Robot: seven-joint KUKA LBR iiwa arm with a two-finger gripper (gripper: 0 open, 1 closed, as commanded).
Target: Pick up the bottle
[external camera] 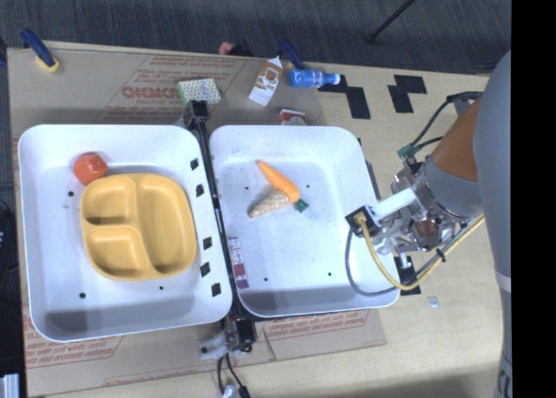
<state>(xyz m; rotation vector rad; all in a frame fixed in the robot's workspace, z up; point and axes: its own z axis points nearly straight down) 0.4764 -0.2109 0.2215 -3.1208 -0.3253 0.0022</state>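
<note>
A small blue bottle (310, 78) lies on its side on the cardboard behind the right bin (347, 275), outside both bins. My gripper (417, 233) hangs over the right bin's right rim, well in front of and to the right of the bottle. Nothing shows in its grasp. Inside the right bin, an orange carrot (279, 181) with a green end lies beside a beige cone-shaped piece (267, 205), both near the bin's middle.
The left bin (43, 301) holds a yellow divided plate (137, 224) and a red round fruit (89, 167) at its back left. A small white and brown carton (267, 81) and a green patterned block (199, 89) lie on the cardboard behind the bins.
</note>
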